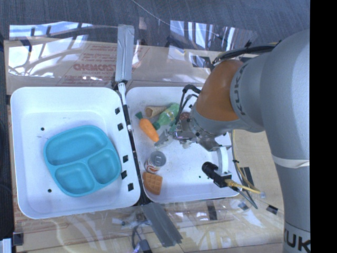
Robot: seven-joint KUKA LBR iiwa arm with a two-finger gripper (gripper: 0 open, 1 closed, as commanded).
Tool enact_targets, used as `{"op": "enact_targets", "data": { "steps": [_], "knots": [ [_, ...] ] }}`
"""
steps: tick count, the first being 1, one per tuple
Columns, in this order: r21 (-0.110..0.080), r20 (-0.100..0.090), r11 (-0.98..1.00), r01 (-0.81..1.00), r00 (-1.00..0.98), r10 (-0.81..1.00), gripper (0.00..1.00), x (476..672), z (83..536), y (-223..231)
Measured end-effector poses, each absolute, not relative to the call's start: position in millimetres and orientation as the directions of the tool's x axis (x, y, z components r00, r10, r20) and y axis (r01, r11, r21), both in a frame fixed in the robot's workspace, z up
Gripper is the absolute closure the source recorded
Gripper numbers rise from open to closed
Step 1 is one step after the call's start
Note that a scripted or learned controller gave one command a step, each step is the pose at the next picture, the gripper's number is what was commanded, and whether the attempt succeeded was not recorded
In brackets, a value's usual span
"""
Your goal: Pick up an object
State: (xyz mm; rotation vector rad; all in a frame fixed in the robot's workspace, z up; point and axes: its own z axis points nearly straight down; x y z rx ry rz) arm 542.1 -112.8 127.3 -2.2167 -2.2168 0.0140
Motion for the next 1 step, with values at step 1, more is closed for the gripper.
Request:
{"op": "enact_targets", "data": {
  "steps": [1],
  "knots": [
    [0.003,0.002,0.012,1.000,-0.012,1.000,0.00,658.8,193.3,-47.9]
  ]
}}
